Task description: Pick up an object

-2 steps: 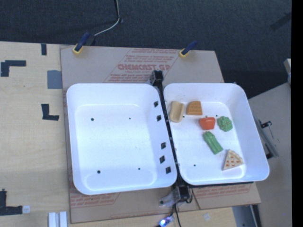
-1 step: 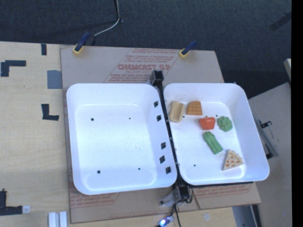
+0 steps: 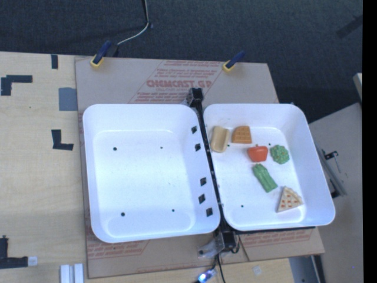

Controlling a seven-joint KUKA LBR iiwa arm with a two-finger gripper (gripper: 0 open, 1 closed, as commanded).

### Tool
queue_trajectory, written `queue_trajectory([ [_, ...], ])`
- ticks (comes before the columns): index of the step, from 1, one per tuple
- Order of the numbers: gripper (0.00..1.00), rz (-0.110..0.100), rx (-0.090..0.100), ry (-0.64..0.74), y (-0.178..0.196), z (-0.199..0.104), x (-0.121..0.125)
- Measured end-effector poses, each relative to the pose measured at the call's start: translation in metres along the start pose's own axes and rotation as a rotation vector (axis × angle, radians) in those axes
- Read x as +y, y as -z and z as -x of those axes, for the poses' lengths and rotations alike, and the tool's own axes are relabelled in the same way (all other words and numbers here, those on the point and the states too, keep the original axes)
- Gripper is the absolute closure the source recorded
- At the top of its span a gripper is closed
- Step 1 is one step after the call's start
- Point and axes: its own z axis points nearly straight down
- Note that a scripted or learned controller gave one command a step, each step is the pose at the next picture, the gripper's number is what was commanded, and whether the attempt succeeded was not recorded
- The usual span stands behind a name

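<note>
Evidently the objects lie in the right bin (image 3: 307,128): bread (image 3: 219,138), toast (image 3: 241,135), tomato (image 3: 257,153), broccoli (image 3: 280,154), pickle (image 3: 265,178) and pizza wedge (image 3: 289,200), spaced apart, likely so each can be taken alone. Whether the gripper is released or clenched I cannot tell.

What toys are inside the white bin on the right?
Inside the right bin lie six toy foods: a tan bread piece, a waffle, a red tomato, green broccoli, a green pickle and a pizza slice. Nothing covers them.
</note>
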Motion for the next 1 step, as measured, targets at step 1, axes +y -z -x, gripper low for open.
queue_trajectory([
  [1, 1.0, 0.002, -0.001, 0.001, 0.0105, -0.0003, 0.0007],
])
